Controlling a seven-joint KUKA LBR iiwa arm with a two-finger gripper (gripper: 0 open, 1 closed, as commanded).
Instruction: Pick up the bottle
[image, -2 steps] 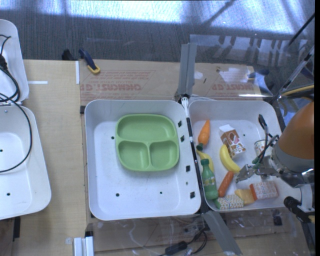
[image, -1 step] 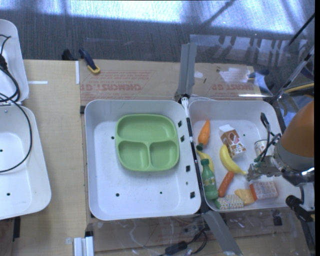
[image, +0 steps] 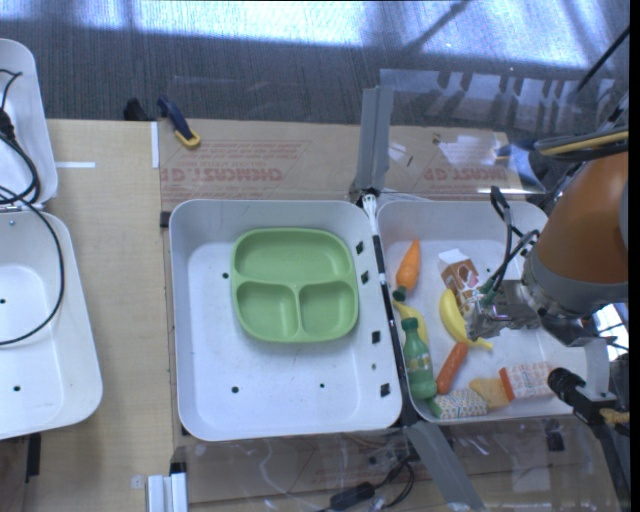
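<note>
Reaching for the green plastic bottle (image: 418, 358) lying at the right bin's (image: 436, 213) left wall: gripper (image: 487, 322), finger state indiscernible, should shift left, clear of the yellow banana (image: 455, 318).

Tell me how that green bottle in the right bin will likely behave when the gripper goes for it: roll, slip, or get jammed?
The green bottle lies on its side, so its round body may roll if nudged. It looks smooth and glossy, so probably slippery. It sits against the bin wall with a carrot close beside, leaving little finger room. The gripper hovers nearer the banana.
</note>
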